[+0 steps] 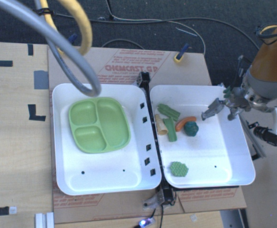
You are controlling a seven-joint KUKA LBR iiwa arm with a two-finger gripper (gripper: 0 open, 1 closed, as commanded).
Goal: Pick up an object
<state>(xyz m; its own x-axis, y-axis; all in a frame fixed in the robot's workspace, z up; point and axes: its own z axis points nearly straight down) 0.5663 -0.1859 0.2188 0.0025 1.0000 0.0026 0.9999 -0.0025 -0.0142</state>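
The right bin (233,170) holds a small cluster at its left side: two green bean-like pieces (169,112), an orange carrot piece (184,122), a tan piece (161,126) and a dark teal lump (191,129). A light green knobbly round object (179,168) lies alone near the bin's front. My gripper (221,110) hangs over the right bin's upper right part, to the right of the cluster, open with its two fingers spread and nothing between them.
The left bin (65,175) carries a green divided plate (99,125). A black divider with clips (148,137) runs between the bins. A grey hose (58,46) and a yellow hose (79,18) cross the upper left. Cardboard lies beneath the bins.
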